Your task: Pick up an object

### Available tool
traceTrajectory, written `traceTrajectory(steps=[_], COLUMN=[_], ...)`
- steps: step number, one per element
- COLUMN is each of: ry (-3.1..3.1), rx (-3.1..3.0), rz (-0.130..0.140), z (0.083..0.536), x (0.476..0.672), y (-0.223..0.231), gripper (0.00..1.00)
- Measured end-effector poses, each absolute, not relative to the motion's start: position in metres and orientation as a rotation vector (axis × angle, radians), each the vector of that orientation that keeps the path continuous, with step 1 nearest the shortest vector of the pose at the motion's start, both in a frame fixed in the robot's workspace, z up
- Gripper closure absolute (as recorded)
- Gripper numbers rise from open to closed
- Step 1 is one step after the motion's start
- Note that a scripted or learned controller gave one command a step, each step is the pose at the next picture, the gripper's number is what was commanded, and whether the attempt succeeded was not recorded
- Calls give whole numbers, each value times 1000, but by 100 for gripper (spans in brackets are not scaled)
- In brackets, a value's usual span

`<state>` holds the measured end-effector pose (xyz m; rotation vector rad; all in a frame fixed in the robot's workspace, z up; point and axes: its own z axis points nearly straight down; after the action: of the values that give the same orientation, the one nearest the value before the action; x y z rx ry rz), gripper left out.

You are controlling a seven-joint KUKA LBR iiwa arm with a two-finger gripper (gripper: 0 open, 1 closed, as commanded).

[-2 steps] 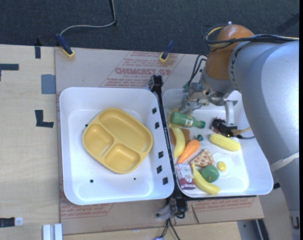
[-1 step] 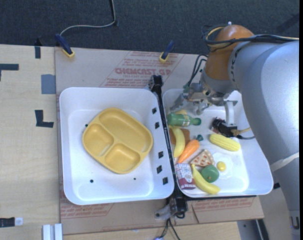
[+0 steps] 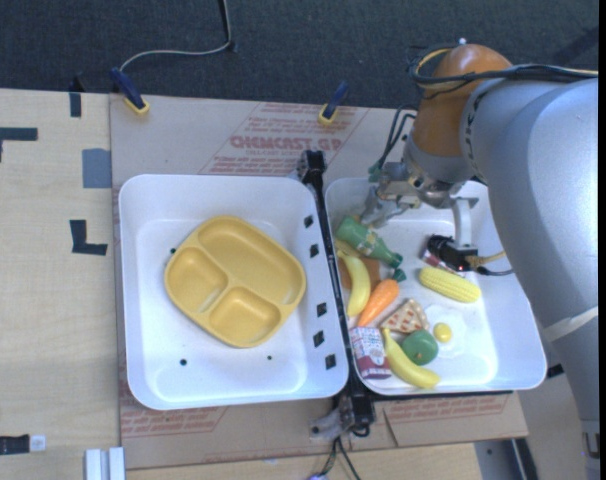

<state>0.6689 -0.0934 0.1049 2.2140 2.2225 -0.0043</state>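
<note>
My gripper (image 3: pixel 376 210) hangs low over the back left part of the right bin (image 3: pixel 503 368), just above the upper end of a green bottle (image 3: pixel 367 239) that lies on its side. Below the bottle lie a yellow banana (image 3: pixel 359 284) and an orange carrot (image 3: pixel 380 301). A corn cob (image 3: pixel 449 285) rests to the right of them. Nothing shows as lifted off the bin floor.
Near the right bin's front lie a waffle piece (image 3: pixel 408 318), a green fruit (image 3: pixel 419 346), a second banana (image 3: pixel 411 367), a red and white packet (image 3: pixel 369 353) and a fried egg (image 3: pixel 442 333). The left bin (image 3: pixel 143 368) holds a yellow divided plate (image 3: pixel 235 280).
</note>
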Motion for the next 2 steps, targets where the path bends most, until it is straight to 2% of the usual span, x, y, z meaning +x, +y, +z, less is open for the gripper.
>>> traceTrajectory(steps=[1, 2], ry=[2222, 2222], rx=[2214, 2218], rz=[-6, -2], z=[105, 85], x=[669, 669], y=[-94, -95], gripper=[0, 0])
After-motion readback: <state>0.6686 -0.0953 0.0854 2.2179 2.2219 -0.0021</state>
